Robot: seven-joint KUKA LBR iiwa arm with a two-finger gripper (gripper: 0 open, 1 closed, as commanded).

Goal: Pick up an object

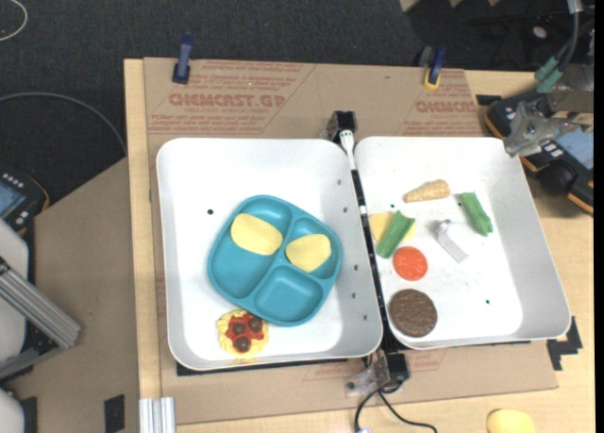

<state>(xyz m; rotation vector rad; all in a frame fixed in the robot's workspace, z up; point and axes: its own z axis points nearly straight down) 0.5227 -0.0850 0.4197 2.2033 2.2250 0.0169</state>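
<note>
The right bin (528, 261) holds several toy foods: a tan bread piece (427, 191), a green strip (475, 212), a green pod (394, 233) lying against a yellow wedge (378, 225), a small grey block (450, 239), a red disc (410, 262) and a brown patty (413, 312). My gripper (526, 131) sits past the right bin's far right corner, away from all of them, with nothing seen in it.
In the left bin (179, 233) lies a blue divided plate (274, 275) with two yellow pieces (251, 233) on it, and a small pizza-like toy (242, 330) sits near the front wall. Clamps and cables line the bench's far edge.
</note>
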